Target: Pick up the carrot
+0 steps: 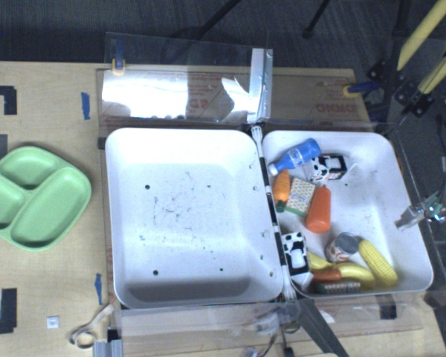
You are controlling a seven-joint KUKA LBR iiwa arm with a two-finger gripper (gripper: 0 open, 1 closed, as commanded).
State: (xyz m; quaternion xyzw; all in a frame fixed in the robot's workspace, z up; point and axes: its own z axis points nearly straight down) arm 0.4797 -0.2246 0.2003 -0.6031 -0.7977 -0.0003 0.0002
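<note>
Nearest the camera, along the front wall of the right bin [412,199], toys lie heaped: an ear of corn [377,262], a banana [342,268] and a red piece beneath them. Farther back in that bin, near its dividing wall, the carrot [319,207] lies free, wedged beside a waffle-patterned block [300,196] with a blue bottle [298,155] beyond, so a grasp looks crowded. The gripper [424,213] hovers at that bin's right rim, well apart from the carrot; whether it is clenched I cannot tell. Left of that bin sit the other white bin [182,210] and a green divided plate [33,196].
</note>
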